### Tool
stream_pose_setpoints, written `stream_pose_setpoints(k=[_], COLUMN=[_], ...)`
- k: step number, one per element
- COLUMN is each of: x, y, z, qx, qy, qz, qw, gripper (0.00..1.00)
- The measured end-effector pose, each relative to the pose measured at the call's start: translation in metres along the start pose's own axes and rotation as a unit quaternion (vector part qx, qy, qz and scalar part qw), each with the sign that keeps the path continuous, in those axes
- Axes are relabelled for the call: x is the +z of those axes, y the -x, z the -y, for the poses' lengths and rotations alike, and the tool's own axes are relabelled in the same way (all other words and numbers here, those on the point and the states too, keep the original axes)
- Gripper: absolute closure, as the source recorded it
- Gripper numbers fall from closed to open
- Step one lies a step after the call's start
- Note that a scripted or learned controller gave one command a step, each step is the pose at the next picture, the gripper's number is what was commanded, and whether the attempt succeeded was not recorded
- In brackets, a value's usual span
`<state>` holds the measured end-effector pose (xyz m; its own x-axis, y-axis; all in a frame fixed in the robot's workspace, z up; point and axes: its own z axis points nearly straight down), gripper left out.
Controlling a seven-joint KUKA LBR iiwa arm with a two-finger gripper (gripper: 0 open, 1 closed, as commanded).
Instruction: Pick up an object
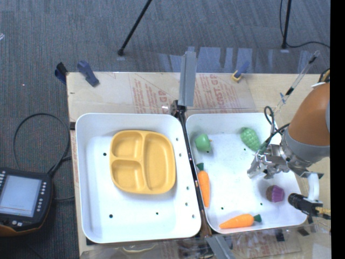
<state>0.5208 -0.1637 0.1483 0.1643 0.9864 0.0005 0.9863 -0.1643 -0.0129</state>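
Hovering at three o'clock in the right bin, the gripper hides its grip state; I cannot tell. Purple toy lies at its five o'clock: centre above, then descend straight.

Yellow tray in the white left bin. Right bin holds two orange carrots, a green apple, bumpy green fruit, purple piece.
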Motion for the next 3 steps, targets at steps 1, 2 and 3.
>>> stream_pose_setpoints(k=[1, 2, 3], x=[-0.041, -0.065, 0.024], y=[-0.062, -0.077, -0.074], z=[-0.090, -0.014, 0.006], qx=[-0.043, -0.060, -0.101], qy=[0.006, 0.005, 0.000], qz=[0.000, 0.000, 0.000], qw=[0.9991, 0.9982, 0.9948], gripper=[1.00, 1.00, 1.00])
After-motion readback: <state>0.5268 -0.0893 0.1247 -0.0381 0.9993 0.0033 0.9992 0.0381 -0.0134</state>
